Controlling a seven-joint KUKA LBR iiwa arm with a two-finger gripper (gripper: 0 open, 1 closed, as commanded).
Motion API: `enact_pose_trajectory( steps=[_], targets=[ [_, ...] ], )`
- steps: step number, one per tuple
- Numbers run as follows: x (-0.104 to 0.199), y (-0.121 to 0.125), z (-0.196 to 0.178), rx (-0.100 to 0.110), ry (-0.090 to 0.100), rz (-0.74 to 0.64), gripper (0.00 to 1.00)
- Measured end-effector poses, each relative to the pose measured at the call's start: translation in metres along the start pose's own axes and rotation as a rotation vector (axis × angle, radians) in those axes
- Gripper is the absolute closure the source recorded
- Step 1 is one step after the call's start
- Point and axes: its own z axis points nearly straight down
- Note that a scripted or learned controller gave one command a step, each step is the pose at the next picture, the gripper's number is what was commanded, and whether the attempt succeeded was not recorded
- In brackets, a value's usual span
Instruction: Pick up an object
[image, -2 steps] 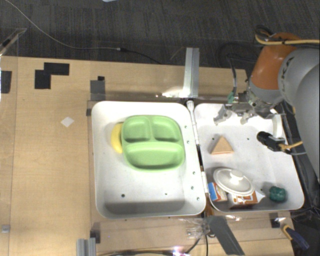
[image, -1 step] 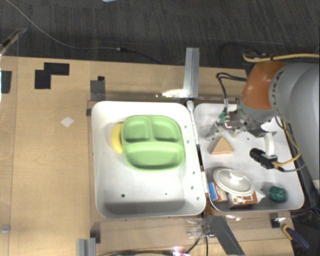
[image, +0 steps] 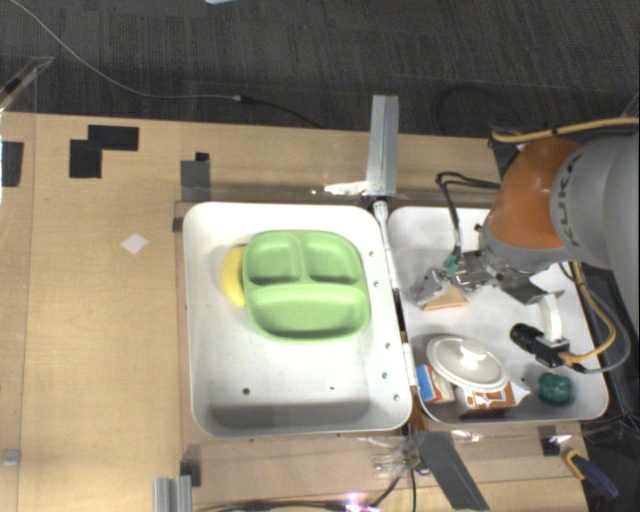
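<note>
Right of centre: gripper (image: 447, 283), finger state indiscernible, poised over a tan, wedge-shaped object (image: 449, 299) in the right bin (image: 590, 400).

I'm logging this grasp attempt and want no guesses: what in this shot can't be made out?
- Gripper, camera view: its tip lies in shadow under the wrist, so its state is unreadable.
- Yellow object: mostly hidden beneath the green divided plate.
- Box: covered by the white lidded bowl; its print is too small to read.
</note>
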Motion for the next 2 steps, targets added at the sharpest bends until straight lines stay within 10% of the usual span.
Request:
enact_pose_trajectory(
  steps=[1,2],
  targets=[
    [-0.001,0.003,-0.012,-0.007,-0.003,0.000,1.00],
    [0.059,0.021,-0.098,0.002,0.002,-0.033,1.00]
  ],
)
